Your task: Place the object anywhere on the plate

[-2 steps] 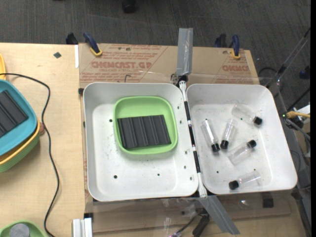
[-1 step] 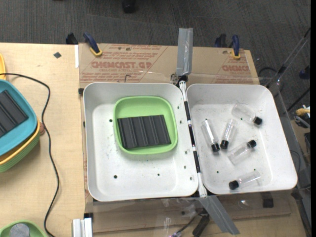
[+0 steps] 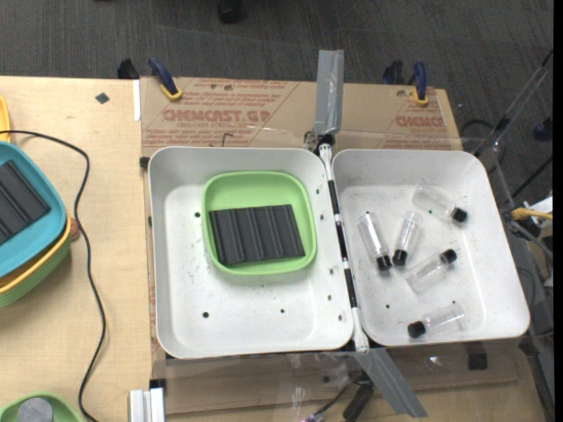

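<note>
A light green square plate (image 3: 301,202) sits in the back half of the left white bin (image 3: 246,323). A dark ribbed mat (image 3: 259,234) lies flat on the plate and covers most of its floor. In the right white bin (image 3: 493,253) lie several clear vials with black caps, scattered apart: one (image 3: 373,238) at centre left, one (image 3: 406,235) just right of it, one (image 3: 437,202) near the back. Another vial (image 3: 429,272) lies mid-bin, and one (image 3: 439,320) rests near the front wall.
Both bins rest on a cardboard sheet (image 3: 264,108) held by blue clamps (image 3: 164,77) at the back. On the wooden bench to the left are a stack of teal and green dishes (image 3: 26,227) and a black cable (image 3: 88,262).
</note>
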### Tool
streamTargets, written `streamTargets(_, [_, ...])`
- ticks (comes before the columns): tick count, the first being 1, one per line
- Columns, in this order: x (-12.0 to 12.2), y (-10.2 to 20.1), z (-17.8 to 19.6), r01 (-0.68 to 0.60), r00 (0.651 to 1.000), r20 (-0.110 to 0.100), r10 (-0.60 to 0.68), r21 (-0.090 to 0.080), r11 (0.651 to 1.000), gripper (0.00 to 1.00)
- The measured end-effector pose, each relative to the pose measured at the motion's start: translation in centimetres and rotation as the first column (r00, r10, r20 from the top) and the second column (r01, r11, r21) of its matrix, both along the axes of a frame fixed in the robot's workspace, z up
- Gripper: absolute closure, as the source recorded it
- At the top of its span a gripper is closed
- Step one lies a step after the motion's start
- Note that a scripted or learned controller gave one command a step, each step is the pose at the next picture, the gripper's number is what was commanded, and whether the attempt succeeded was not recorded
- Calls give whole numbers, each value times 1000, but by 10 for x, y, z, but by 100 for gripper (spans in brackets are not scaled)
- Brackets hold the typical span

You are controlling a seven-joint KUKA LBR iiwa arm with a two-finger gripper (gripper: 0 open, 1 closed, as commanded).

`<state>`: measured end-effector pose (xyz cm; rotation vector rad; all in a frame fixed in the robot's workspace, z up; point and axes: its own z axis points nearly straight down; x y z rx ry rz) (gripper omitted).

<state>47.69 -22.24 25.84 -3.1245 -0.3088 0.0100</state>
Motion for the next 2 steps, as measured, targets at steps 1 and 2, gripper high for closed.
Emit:
streamTargets(1, [0,0,-10,0,1000,-1,0,1,1000,0])
streamTargets(2, [1,37,7,-6,1000,2,6,-1,1000,0])
